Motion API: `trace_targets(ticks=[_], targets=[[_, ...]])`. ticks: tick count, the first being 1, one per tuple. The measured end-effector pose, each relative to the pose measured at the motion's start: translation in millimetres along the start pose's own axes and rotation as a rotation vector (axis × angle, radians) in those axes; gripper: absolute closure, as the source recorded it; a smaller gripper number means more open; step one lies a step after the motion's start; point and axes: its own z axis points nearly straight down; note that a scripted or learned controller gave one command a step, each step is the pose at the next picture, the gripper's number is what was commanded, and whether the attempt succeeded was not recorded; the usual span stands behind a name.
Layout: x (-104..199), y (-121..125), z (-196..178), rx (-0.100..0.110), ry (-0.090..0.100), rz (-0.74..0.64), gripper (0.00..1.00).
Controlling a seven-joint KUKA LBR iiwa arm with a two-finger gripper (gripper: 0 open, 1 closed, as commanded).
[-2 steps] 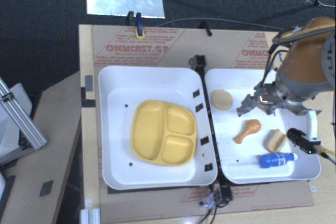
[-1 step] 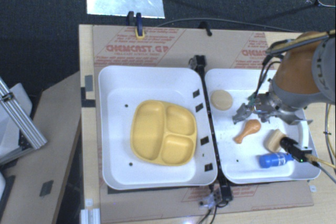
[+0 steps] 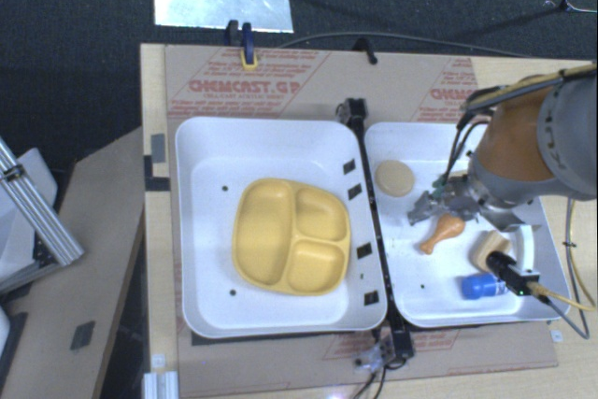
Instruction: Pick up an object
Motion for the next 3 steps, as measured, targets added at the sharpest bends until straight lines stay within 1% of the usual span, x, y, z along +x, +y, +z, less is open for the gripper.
trace_targets(ticks=[1,2,3], targets=[[-2,3,-14,-0.010,-0.003,0.001,1.00],[1,7,-77,0.013,0.012,-0.006,1.00],[-6,6,-140,0.011,0.010,-0.005,1.00]])
